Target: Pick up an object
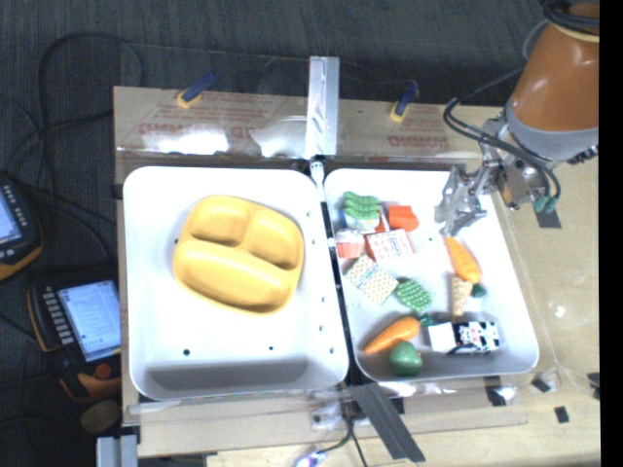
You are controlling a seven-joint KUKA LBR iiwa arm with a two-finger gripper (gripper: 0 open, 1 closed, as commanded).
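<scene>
Two shallow white bins (136, 290) are set on a bench. Over the right bin's upper right, the metal two-finger gripper (458, 205) is seen spread and empty; a small orange plastic carrot (461, 259) lies just below it, long axis running down-right.

Left bin (146, 358): sectioned tray (238, 251) at centre. Right bin (521, 343): small toy foods (409, 280) clustered; gripper (458, 207) above far edge.

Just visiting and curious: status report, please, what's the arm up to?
End effector hovering over right bin, nothing visibly held. Nearest item: small carrot, just below it. Yellow tray sits in left bin.
</scene>
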